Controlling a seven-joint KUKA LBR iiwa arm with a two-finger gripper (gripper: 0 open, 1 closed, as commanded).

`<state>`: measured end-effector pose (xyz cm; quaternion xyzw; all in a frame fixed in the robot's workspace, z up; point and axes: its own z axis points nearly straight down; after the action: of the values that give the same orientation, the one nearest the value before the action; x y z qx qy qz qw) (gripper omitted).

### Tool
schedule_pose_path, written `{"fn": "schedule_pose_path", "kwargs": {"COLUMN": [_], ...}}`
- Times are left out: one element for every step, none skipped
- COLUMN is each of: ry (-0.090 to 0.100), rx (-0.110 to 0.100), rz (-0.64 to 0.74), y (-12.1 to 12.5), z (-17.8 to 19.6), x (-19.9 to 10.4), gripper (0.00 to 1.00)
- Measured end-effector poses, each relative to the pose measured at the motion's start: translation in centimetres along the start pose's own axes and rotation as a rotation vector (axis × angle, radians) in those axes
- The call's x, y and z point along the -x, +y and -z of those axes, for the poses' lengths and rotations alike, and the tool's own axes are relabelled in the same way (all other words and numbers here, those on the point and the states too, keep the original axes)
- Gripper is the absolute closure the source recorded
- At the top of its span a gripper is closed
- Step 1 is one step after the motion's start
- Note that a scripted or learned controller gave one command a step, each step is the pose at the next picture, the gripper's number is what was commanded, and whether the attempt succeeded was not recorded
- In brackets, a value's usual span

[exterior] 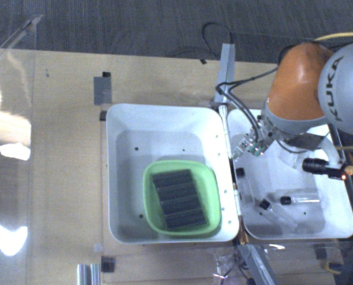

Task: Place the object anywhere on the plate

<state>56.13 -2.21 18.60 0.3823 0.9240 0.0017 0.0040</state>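
Sitting in left bin point(123, 159): green plate point(152, 186), seemingly bearing dark object point(178, 199).

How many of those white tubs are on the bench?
2. The left white bin holds a green plate with a dark ribbed object lying on it. The right white bin sits beside it, partly covered by the robot arm.

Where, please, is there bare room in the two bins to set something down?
In the left bin, a bare floor strip runs along the far and left walls, around the green plate, whose middle carries a dark ribbed object. The right bin is crowded: the arm overhangs it, with clear tubes near the front.
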Motion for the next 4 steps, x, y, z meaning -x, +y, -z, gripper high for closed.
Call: {"fn": "schedule_pose_path", "kwargs": {"ry": [-0.001,-0.004,0.000,-0.001], "rx": [0.004,0.006,0.003,0.002], "rz": [0.185,0.557,0.945,0.983], "y": [1.3,1.6,4.1,1.3], "z": [12.0,15.2,12.2,7.4], "x": [-9.1,-11.6,-14.3,-7.8], "gripper": [1.00,1.00,1.00,1.00]}}
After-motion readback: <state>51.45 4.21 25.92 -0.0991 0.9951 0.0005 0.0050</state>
